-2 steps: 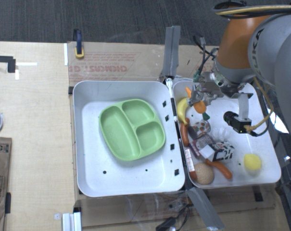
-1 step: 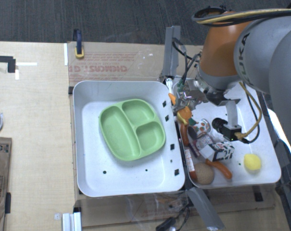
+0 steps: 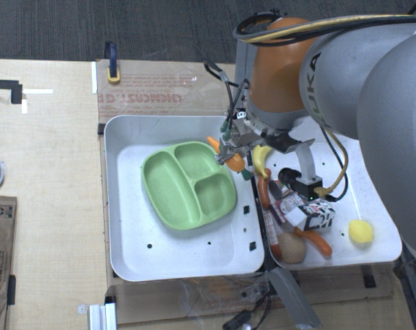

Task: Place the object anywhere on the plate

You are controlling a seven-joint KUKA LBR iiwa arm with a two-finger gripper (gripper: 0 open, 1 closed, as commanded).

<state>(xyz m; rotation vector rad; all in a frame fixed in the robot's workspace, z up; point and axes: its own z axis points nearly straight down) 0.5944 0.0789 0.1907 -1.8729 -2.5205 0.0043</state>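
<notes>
The gripper [image 3: 230, 155] sits at the right rim of the green plate [image 3: 188, 184] in the left bin [image 3: 125, 253]. An orange object [image 3: 233, 162] lies at the fingers; whether they clamp it cannot be determined. The object is at the plate's edge, above the divide between the bins, and not yet resting on the plate. Remaining, by judgement: move left over a compartment and release. Readable writing: "KUKA" on the arm [image 3: 311, 74]; the mirrored red print on the brown cardboard [image 3: 152, 96] is illegible.

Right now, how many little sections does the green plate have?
3. The green plate has one long section down its left side, one at the top right and one at the bottom right. None looks hidden.
</notes>
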